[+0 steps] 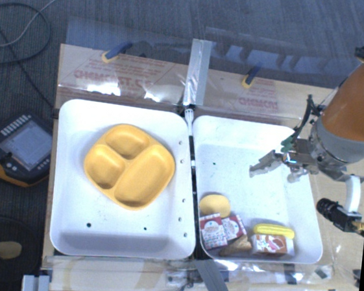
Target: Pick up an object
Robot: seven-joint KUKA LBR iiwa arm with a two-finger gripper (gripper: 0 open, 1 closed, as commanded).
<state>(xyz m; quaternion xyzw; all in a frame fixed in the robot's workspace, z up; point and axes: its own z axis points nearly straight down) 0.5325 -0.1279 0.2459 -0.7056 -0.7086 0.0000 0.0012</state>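
Objects worth picking lie bunched in the near corner of the right-hand shallow white bin (305, 208): a round pale-yellow bun-like piece (214, 204), a red-and-white printed packet (221, 230) touching it on the near side, and a red packet with a yellow top (272, 240) just beside that, against the bin's near wall. Something brown peeks out between the two packets; what it is cannot be told.

The tool (278, 164) hangs over the bare middle of that bin, towards its far right side, well apart from the cluster. Its two fingers are splayed wide, one reaching left and one pointing down, with nothing between them.

The left-hand white bin (67, 181) carries a yellow three-compartment plastic tray (129, 165), lying about its middle.

The risks, as I judge them: the pieces sit touching one another and tight against the bin's near wall and the centre divider, so a descending finger could land on top of a packet rather than beside it, or strike the wall. The packets look flat and slick, so the fingers may close over them and slide off. The rounded yellow piece may roll or squirt out sideways. A close on the bare bin floor would simply catch nothing.
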